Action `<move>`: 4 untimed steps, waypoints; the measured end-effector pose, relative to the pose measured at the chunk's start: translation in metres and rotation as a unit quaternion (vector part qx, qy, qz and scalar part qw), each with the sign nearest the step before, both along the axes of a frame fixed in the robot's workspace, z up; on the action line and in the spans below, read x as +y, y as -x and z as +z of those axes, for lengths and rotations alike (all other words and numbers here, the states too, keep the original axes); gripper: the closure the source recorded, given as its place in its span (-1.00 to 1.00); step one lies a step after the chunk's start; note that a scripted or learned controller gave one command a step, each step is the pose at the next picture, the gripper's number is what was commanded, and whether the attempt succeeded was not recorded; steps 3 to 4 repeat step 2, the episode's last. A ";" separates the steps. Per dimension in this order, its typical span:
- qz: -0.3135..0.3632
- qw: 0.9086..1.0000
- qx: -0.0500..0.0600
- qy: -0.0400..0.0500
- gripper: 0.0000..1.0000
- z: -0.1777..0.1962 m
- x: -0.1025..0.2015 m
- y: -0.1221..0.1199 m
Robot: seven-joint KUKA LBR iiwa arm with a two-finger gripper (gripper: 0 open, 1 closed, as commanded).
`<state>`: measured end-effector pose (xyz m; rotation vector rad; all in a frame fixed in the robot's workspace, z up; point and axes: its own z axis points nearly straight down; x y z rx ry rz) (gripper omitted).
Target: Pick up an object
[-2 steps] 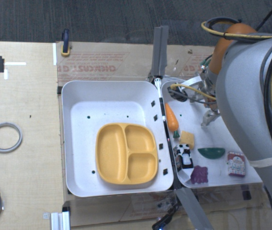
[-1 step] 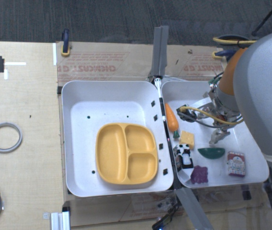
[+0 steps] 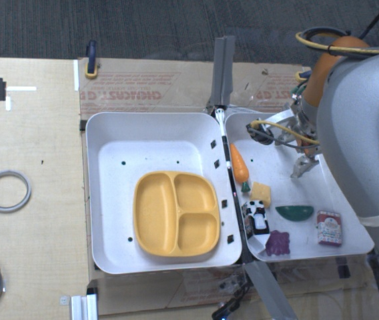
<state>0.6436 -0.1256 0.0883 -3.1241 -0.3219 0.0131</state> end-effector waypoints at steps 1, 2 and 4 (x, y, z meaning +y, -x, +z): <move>0.000 1.000 0.000 0.000 -1.00 0.000 0.000 0.000; 0.000 1.000 0.000 0.000 -1.00 0.000 0.000 0.000; 0.000 1.000 0.000 0.000 -1.00 0.000 0.000 0.000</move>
